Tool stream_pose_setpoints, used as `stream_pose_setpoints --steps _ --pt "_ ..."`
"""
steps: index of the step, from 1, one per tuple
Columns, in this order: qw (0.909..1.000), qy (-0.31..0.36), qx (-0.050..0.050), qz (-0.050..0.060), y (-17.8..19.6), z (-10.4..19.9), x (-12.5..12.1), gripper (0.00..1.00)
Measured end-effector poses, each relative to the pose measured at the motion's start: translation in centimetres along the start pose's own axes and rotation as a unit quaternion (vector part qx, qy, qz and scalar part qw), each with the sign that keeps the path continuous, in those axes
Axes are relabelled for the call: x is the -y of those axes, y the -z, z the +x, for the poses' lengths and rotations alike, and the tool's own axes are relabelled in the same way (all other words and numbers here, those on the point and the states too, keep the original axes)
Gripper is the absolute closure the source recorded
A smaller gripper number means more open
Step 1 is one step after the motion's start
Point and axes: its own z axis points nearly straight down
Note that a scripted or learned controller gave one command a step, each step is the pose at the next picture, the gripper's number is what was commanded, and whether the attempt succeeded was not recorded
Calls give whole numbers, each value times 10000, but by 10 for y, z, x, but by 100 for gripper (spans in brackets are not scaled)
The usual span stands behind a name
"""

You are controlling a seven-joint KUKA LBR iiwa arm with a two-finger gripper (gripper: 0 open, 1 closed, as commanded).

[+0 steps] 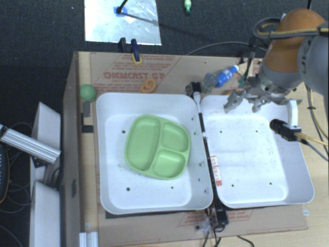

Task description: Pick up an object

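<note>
A pale green plastic plate with three compartments [157, 146] lies flat in the middle of the left shallow white bin [115, 199], left of the frame's centre and tilted a little against the bin's edges. The grey arm with its orange band [293, 40] comes in from the upper right, and its two-finger gripper [244, 102] hangs over the upper edge of the right white bin [288, 189], well apart from the plate. Its two fingers [231, 102] stand apart with nothing between them.
</note>
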Motion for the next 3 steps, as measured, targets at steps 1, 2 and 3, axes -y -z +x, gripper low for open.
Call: stream_pose_setpoints --steps 1,2,3 --pt "10000 -17 4 8 -120 -38 -32 0" --pt "10000 -8 8 -22 -107 -38 -34 100" --pt "10000 -7 9 -21 -107 -38 -34 0"
